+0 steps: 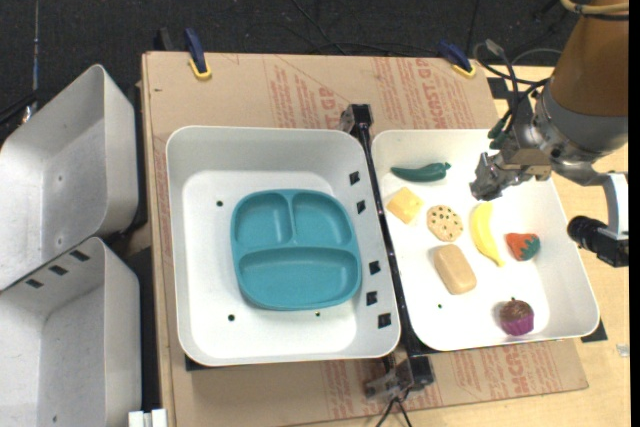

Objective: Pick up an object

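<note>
Dark metal end effector [490, 180] above curved yellow banana [486, 233] in smooth white right bin [570, 255]; finger state impossible to tell. Beside: speckled round cookie [444, 222].

From my station I saw two white bins: the left bin [190, 215] held a teal divided plate [296, 249], and the right bin [570, 245] carried the colourful pieces. A dark green pepper [421, 172] lay near that bin's far edge, a pale yellow cheese wedge [404, 205] close by, and a tan cookie [444, 222] dotted with dark chips. The banana [486, 233] was bright yellow, the bread roll [454, 269] light brown, the strawberry [522, 245] red-orange with a green top, and the small fruit [516, 316] at the near edge purple-maroon. The table [260, 90] was brown cardboard printed with faded red lettering, pinned by blue-and-yellow clamps [197, 55]. The arm [590, 45] was orange-brown above grey.
</note>
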Action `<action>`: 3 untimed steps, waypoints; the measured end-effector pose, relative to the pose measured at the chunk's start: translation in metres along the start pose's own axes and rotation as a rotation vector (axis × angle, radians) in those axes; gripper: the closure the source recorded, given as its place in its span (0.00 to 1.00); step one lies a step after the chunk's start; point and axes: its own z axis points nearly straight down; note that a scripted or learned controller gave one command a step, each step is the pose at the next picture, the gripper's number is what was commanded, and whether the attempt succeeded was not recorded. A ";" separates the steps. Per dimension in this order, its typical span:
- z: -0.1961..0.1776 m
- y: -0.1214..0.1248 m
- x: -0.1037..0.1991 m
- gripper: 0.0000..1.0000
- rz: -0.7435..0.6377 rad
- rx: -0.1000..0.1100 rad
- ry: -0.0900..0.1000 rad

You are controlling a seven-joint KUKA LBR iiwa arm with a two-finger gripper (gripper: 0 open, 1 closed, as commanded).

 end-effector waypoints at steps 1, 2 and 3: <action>0.003 0.015 0.057 1.00 0.000 0.002 0.001; 0.009 0.027 0.102 1.00 0.000 0.002 0.000; 0.030 0.052 0.147 1.00 0.001 0.002 0.000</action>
